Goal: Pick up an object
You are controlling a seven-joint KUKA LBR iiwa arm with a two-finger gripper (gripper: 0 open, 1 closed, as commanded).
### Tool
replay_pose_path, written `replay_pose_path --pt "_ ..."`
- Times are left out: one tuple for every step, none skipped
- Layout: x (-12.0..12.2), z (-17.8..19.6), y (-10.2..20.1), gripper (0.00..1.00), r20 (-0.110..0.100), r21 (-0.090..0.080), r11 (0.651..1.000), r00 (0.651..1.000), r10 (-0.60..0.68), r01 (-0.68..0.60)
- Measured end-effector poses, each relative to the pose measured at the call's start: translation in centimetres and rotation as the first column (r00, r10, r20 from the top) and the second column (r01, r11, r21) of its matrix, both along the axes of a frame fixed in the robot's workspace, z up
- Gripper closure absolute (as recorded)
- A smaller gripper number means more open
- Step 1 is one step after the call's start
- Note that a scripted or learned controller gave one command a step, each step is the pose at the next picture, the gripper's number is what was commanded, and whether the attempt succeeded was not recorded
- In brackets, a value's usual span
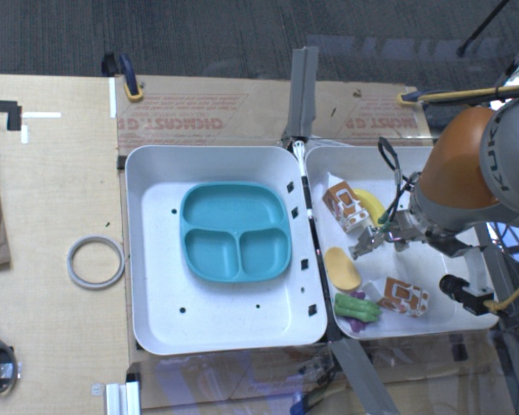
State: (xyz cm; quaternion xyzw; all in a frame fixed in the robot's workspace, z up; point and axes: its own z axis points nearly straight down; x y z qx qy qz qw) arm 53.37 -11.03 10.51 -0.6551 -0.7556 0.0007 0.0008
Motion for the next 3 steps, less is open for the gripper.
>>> replay_pose_path --pt "9.2 -0.9 -3.5 0.0 0.002 -0.002 1.0 1.0 0.029 -0.029" --pt "9.3 0.0 -3.5 1.0 0.002 -0.003 0.999 0.999 0.032 -0.032" --pt "8.7 9.5 1.1 1.0 0.002 -0.002 0.991 0.991 -0.137 0.137"
